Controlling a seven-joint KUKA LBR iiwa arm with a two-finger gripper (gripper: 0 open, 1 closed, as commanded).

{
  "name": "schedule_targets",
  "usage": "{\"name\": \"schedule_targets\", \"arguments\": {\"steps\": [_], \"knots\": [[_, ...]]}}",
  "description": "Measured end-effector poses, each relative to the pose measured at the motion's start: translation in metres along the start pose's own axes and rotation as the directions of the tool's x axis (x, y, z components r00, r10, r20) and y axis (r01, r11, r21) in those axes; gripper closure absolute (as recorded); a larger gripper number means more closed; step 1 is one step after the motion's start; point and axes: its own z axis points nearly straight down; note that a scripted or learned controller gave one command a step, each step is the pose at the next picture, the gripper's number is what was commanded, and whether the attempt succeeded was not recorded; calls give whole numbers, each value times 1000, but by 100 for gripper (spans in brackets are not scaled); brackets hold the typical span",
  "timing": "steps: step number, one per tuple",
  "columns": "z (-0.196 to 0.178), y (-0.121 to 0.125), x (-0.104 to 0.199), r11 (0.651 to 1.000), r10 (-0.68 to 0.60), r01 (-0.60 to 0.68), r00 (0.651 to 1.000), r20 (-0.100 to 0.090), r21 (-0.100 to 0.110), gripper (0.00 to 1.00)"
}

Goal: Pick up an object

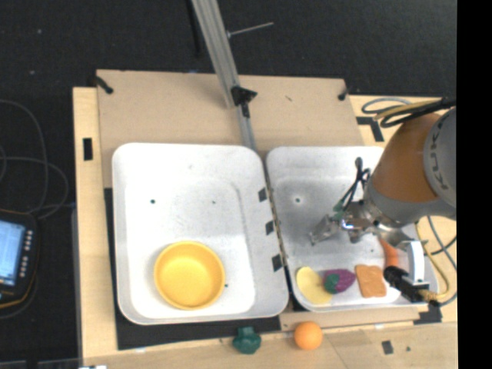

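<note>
Well, we see the grey arm (407, 171) with its orange band reaching in from the right over the right bin (307, 171). Its jaws hang above bare floor near the middle of that bin, pointing toward the wall shared with the left bin (184, 194). They are small and blurred, so we cannot tell whether they are parted or closed, nor whether anything sits between them.

The things to pick lie in a row along the near wall of the right bin, apart from the jaws. At the left of the row is a pale yellow flat piece (309, 285). A purple and green toy (337, 281) touches its right edge. Just beside that lies an orange block (371, 280). A small orange-red thing (391, 253) sits farther right, close under the wrist and partly hidden.

In the left bin we find a yellow bowl (189, 274), upright in the near part, well apart from the arm.

Outside the bins, on the near edge of the desk (154, 114), an orange ball (307, 335) and a dark green thing (247, 340) lie near each other. A metal pole (217, 44) slants down from the top toward the gap between the bins.
</note>
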Motion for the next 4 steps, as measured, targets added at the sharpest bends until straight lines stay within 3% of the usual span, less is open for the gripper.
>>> {"name": "schedule_targets", "arguments": {"steps": [1, 2, 4], "knots": [[34, 1, -1, 1000, 1, -1, 1000, 1, -1, 0], [23, 2, -2, 1000, 5, -5, 1000, 0, -5, 100], [-78, 8, 10, 1000, -4, 4, 1000, 1, -3, 100]]}}
